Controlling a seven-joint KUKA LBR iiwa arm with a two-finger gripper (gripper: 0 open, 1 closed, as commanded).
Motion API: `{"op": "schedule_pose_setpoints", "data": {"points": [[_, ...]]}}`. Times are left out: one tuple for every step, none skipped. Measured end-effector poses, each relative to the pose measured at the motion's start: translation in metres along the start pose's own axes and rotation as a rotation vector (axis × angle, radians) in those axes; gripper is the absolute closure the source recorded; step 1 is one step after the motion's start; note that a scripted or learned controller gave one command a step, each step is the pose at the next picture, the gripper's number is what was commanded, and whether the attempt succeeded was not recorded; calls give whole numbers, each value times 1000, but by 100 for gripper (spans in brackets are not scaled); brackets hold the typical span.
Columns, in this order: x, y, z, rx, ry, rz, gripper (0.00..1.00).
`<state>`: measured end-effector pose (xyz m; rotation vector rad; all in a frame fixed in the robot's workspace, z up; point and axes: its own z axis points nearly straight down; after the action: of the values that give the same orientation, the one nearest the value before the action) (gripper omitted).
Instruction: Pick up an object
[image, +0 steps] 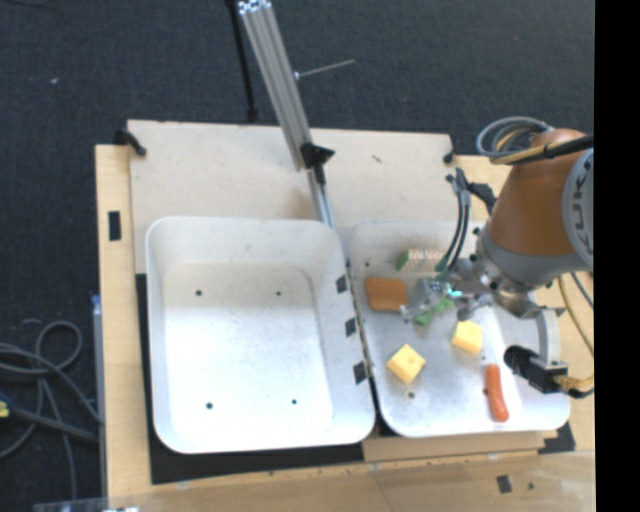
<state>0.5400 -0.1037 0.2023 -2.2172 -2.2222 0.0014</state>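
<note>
Two shallow white bins sit side by side on the table (250, 160). The left bin (250, 330) shows only its speckled floor; the right bin (440, 410) carries all the loose things.

Nearest in the right bin lies one red-orange stick, carrot-like (496, 392), close to the near right corner. Its long axis runs near to far, tilted a little, with the far end leaning left. Left of it, and slightly farther, are two yellow blocks: one (405, 364) toward the bin's left wall, sitting cornerwise like a diamond, and one (467, 338) to its right and farther back. The two are apart, and neither touches the stick.

Farther still, one brown block (386, 293) lies near the bin's left wall, its long axis running left to right. Just to its right is a small green piece (430, 312), slanted, directly beneath the tool (440, 296). The tool hangs low over the middle of the right bin; how its fingers stand cannot be told, nor whether anything is between them.

At the far rim lies one pale item with a green end (420, 259), too small to name. The arm (535, 215), with its orange band, enters from the right.
</note>
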Motion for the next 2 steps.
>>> {"op": "schedule_pose_setpoints", "data": {"points": [[0,1,-2,-5,-1,2,0],[-12,-1,46,1,-3,4,0]]}}
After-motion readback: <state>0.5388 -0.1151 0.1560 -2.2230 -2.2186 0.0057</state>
